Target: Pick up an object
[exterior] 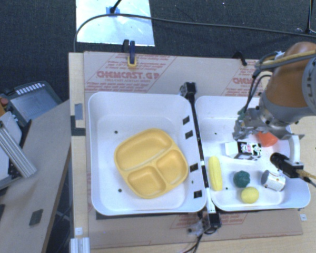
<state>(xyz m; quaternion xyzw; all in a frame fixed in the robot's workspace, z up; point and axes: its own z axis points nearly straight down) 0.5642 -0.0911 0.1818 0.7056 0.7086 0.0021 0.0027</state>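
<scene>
yellow ball (249,195) frontmost; tool (246,132) partly hides orange object (267,139).

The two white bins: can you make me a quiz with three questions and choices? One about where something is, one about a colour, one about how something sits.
1. Where is the yellow divided tray?
A. in the left bin
B. in the right bin
C. on the floor

2. What colour is the ball between the corn cob and the small cup?
A. red
B. dark green
C. white

3. How does the small cup sit?
A. upright
B. tipped on its side
C. stacked on the tray

Answers:
1 A: the tray lies in the left bin, and fills much of it.
2 B: the ball is dark green, just above the yellow lemon.
3 B: the cup lies on its side in the right bin.
</scene>
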